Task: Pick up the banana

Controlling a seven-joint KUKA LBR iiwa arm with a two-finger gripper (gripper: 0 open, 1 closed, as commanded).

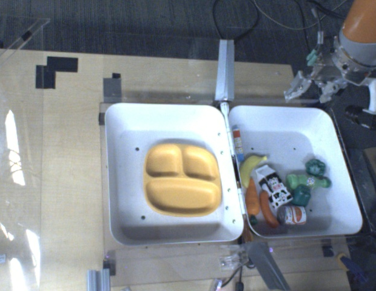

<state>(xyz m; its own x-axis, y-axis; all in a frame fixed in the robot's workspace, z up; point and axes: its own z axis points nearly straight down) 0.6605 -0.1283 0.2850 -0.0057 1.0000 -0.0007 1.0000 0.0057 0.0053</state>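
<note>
Jaws open; one banana [251, 164].

Glossy white plastic bins [170, 117], smooth matt yellow tray [182, 179], pale wood bench [54, 193]

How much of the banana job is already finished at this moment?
Nothing looks done yet. The yellow curved banana lies in the right white bin, beside a small black-and-white carton. The metal two-finger gripper hangs above the bin's far rim, holding nothing. Left: reach down, grasp the banana, lift it.
</note>
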